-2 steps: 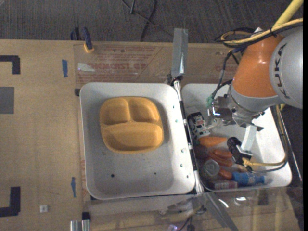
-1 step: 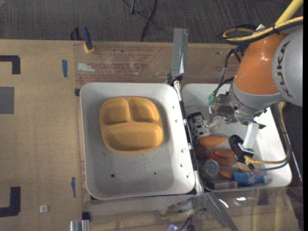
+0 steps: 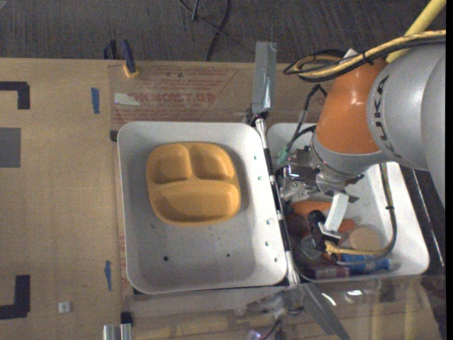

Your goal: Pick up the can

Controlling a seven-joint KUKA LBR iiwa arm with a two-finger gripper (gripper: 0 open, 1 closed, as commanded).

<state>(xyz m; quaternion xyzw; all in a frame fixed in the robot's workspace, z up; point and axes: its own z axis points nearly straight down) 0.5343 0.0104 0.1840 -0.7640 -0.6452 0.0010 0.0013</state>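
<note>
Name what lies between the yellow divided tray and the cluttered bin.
Camera view: beside the yellow tray, just a bare strip of its white bin, then the rims where it meets the cluttered bin. Nothing loose.

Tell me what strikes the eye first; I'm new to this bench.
A mustard-yellow three-compartment plastic plate lies alone in the left shallow white bin. The grey arm with its orange band hangs over the right white bin, crowded with small things, among them a tan round disc.
</note>
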